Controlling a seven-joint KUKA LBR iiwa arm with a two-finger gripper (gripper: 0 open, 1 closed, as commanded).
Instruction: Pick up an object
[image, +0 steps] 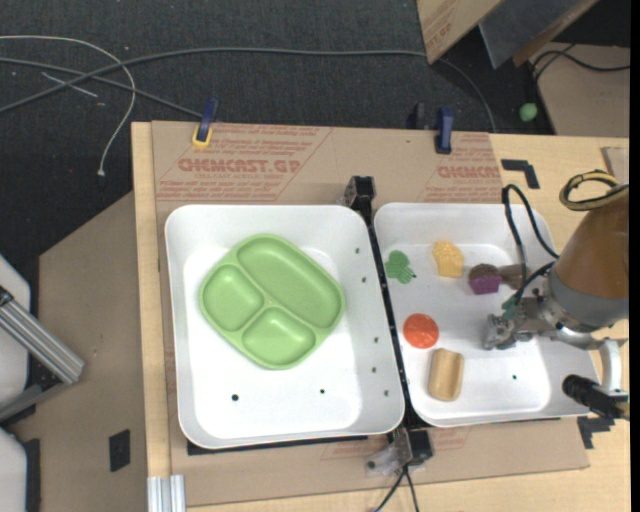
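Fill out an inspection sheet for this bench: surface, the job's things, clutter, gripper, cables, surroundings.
Surface: cardboard-covered bench with printed lettering, bearing a left bin and a right bin, side by side.
Job's things: in the right bin, a green piece, yellow piece, purple piece, orange-red ball and tan cylinder, all lying apart.
Clutter: a green divided plate in the left bin.
Gripper: gripper low over the right bin, right of the ball; nothing seen held.
Cables: black cable looping above the arm; grey cables on the floor.
Surroundings: dark carpet, two clamps on the bench's far edge, a cardboard box top right.
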